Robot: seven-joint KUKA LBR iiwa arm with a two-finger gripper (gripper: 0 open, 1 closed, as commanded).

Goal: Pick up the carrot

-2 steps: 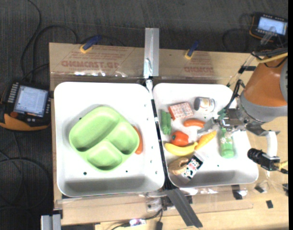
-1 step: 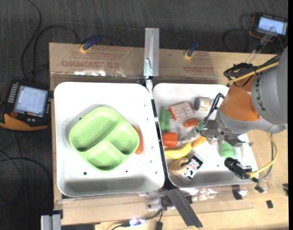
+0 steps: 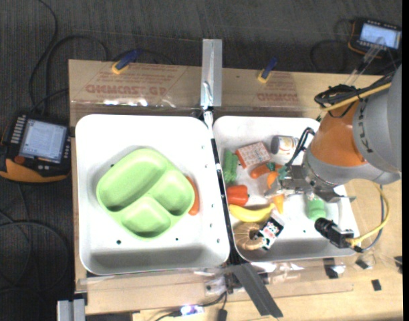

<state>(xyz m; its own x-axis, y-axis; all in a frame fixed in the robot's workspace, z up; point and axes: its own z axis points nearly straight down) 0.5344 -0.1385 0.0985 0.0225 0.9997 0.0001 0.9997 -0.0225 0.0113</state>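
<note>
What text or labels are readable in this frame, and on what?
Red print on the cardboard sheet behind the bins: upside down and blurred, unreadable.
Red snack packet in the right bin: print too small.
Left pendant screen and top-right screen: contents too blurred.

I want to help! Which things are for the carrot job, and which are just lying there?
For the job: carrot, pincer.
Just lying about: banana, can, red box, green tray.

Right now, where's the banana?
The banana lies in the right bin, near its left wall, just below the red pepper and above the cow toy.
</note>
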